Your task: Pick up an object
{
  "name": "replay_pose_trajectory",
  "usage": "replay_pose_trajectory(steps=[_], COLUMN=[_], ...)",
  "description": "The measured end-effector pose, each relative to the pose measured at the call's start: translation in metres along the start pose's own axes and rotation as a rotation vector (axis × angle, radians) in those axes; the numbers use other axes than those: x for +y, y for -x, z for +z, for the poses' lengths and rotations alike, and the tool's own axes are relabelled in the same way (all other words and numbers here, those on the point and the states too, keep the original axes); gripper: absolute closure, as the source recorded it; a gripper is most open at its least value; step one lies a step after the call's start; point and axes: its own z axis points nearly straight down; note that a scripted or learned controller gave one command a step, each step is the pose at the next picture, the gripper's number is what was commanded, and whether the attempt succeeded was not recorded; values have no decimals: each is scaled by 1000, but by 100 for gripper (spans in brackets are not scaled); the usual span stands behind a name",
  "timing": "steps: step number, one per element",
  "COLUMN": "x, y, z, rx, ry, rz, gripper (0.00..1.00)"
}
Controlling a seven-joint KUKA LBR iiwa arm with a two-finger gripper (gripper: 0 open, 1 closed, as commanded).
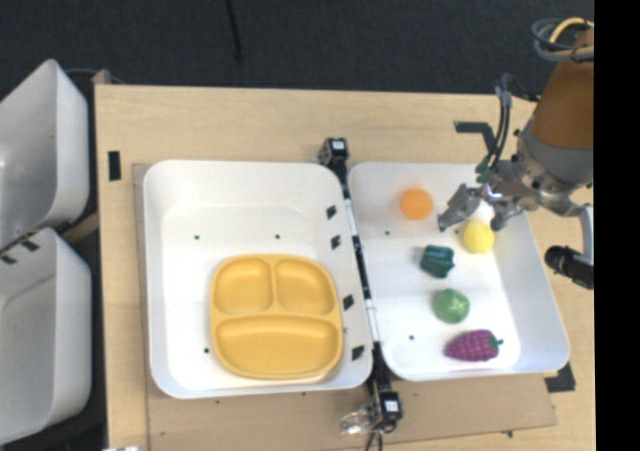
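The two-finger gripper hangs over the right white bin, its jaws spread wide with nothing between them. A yellow lemon-shaped toy lies just beside the fingertips. Nearby sit an orange ball, a dark green pepper toy, a green apple toy and a purple grape cluster. The left white bin holds a yellow divided plate.

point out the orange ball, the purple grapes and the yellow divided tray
orange ball [416, 204], camera view, centre of the ball
purple grapes [472, 345], camera view, middle of the bunch
yellow divided tray [276, 338], camera view, floor of its large compartment
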Motion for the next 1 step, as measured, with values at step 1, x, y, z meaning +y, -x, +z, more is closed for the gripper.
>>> replay_pose_trajectory(steps=[1], x=[2], y=[-1], z=[-8], rx=[-2], ry=[14], rz=[-2], gripper=[0])
